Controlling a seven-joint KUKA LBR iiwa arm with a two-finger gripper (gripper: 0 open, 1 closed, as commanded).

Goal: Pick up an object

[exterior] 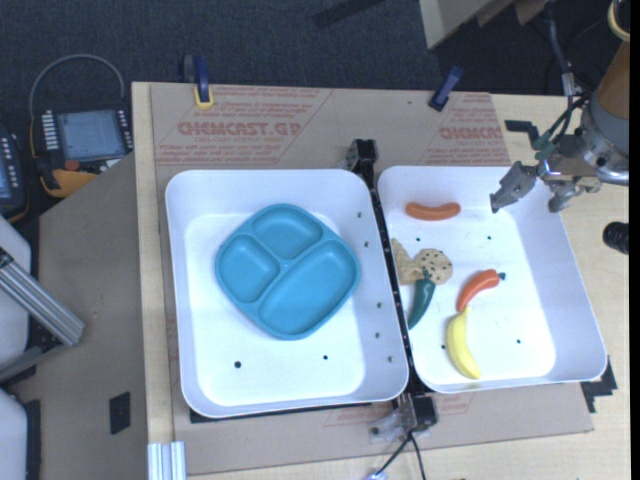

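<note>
Toy food, right bin (575, 268): hot dog (433, 209), cookie (431, 264), green pepper (421, 301), orange carrot (477, 286), banana (461, 345). All look light, stiff, smooth plastic; likely slippery. Hot dog lies alone near the far wall, best gripped across its middle. Gripper (530, 194) hovers at the bin's far right corner, fingers apart, holding nothing. Left bin (200, 368): blue divided plate (287, 269).

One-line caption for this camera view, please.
Open two-finger gripper hovers over the right white bin of toy foods; a blue divided plate sits in the left white bin.
</note>
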